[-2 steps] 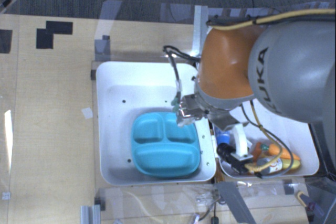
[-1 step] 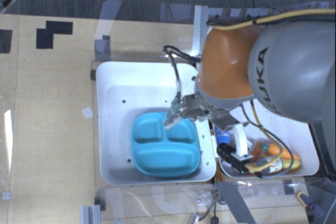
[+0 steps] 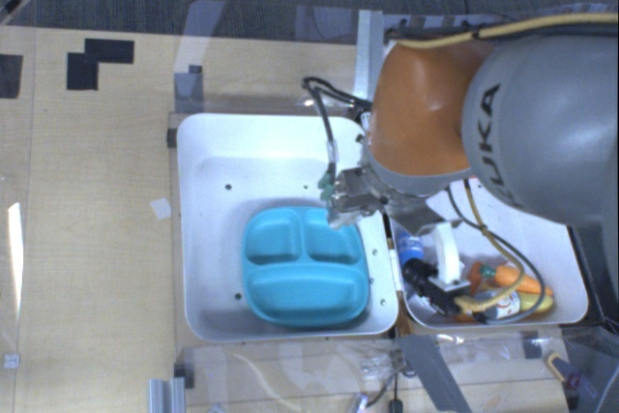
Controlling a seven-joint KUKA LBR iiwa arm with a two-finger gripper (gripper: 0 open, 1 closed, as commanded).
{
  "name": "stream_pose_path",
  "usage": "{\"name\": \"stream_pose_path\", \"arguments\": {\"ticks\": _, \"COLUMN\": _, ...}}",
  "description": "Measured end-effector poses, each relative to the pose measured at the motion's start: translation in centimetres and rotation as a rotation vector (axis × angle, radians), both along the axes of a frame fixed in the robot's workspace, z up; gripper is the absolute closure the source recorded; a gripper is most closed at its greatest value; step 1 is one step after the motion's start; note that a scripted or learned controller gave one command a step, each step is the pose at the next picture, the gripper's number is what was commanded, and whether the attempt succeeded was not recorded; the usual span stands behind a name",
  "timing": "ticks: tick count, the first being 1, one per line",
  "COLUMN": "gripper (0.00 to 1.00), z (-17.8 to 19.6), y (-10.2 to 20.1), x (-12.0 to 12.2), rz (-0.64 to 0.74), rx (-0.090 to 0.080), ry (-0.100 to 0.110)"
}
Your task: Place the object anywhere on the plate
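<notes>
A light blue divided plate (image 3: 305, 271) lies in the front half of the left white bin (image 3: 222, 179). My gripper (image 3: 343, 206) hangs over the plate's far right corner, under the grey arm and its orange band (image 3: 426, 106). The wrist hides the fingers, and nothing shows on the plate's compartments. Whether the gripper carries anything cannot be seen.
The right bin (image 3: 571, 300) holds several small things at its front: a blue item (image 3: 411, 250), an orange piece (image 3: 484, 276), a carrot-like orange thing (image 3: 527, 286) and a yellow one (image 3: 544, 304). The arm covers most of that bin. The left bin's far half is bare white floor.
</notes>
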State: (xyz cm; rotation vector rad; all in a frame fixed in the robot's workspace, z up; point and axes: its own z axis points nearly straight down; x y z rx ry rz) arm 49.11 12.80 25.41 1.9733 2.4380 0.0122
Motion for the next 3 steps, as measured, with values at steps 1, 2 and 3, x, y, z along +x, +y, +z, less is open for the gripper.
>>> {"name": "stream_pose_path", "arguments": {"ticks": 1, "gripper": 1.00, "z": -7.1, "y": -6.7, "x": 6.2, "rz": 0.237, "rx": -0.004, "ry": 0.006}}
{"name": "stream_pose_path", "arguments": {"ticks": 2, "gripper": 1.00, "z": -6.9, "y": -12.6, "x": 1.2, "rz": 0.551, "rx": -0.006, "ry": 0.002}}
{"name": "stream_pose_path", "arguments": {"ticks": 3, "gripper": 1.00, "z": -6.8, "y": -14.0, "x": 11.7, "rz": 0.806, "rx": -0.009, "ry": -0.002}}
